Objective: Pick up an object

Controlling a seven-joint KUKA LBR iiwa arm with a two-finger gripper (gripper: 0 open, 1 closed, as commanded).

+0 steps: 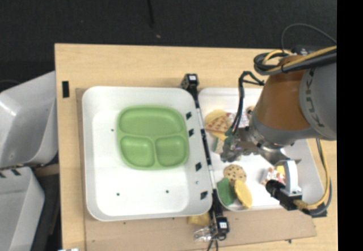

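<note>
Two shallow white bins are seen side by side on a pale wooden bench [136, 66]. In the left bin [102, 187] a green divided plate [153, 136] lies flat, with one large compartment on its far side and two smaller ones on its near side.

The right bin [315, 159] is reached into by the grey arm [286, 111] with its orange band, which enters from the right and covers much of the bin's far half. The gripper [229, 147] is seen low over the left part of this bin, close to the divider between the bins — whether its two fingers are spread or pressed together cannot be told, as the tips are lost among dark shapes.

The objects to be picked lie in the right bin. A pale round item with reddish marks [216, 122] rests just beyond the gripper. Nearer, a brown speckled cookie [234, 173] is found, and beside it, at the near-left corner, a green piece [225, 190] touching a yellow piece [243, 193]. A small red-and-white item [276, 174] lies to the right of the cookie — partly beside a white fitting on the arm.
</note>
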